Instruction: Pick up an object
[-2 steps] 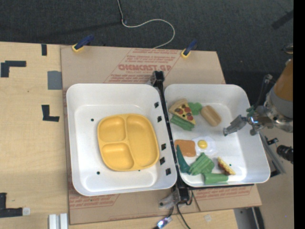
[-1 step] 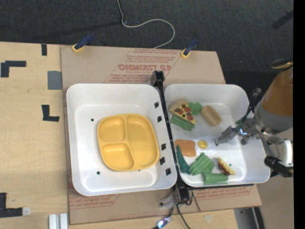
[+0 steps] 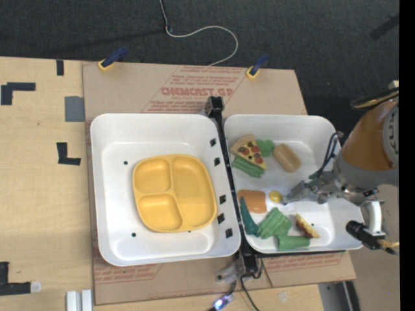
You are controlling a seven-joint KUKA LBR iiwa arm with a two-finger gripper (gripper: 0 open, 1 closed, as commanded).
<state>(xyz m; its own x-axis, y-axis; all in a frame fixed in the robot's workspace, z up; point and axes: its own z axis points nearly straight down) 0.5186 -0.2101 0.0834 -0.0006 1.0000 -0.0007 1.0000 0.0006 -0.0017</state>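
On the bench, largest first:
Cardboard sheet [image 3: 194,89]: lies under both bins, held by two clips at its far edge.
Left bin [image 3: 107,173]: white, shallow, holding one thing.
Right bin [image 3: 311,125]: white, touching the left bin along a black seam, crowded with toy food.
Arm [image 3: 369,141]: grey with an orange band, reaching in over the right bin's right side.
Yellow plate [image 3: 174,192]: three compartments, at the middle of the left bin.
Gripper [image 3: 295,193]: low in the right bin, near its centre; whether its pincer is wide or narrow, I cannot tell.
Pizza slice [image 3: 249,151]: far left of the right bin, beside a tan bread roll [image 3: 286,157].
Green vegetables [image 3: 272,224]: near edge of the right bin.
Orange piece [image 3: 253,201]: just left of the gripper.
Small yellow ball [image 3: 275,196]: just beside the gripper tip.
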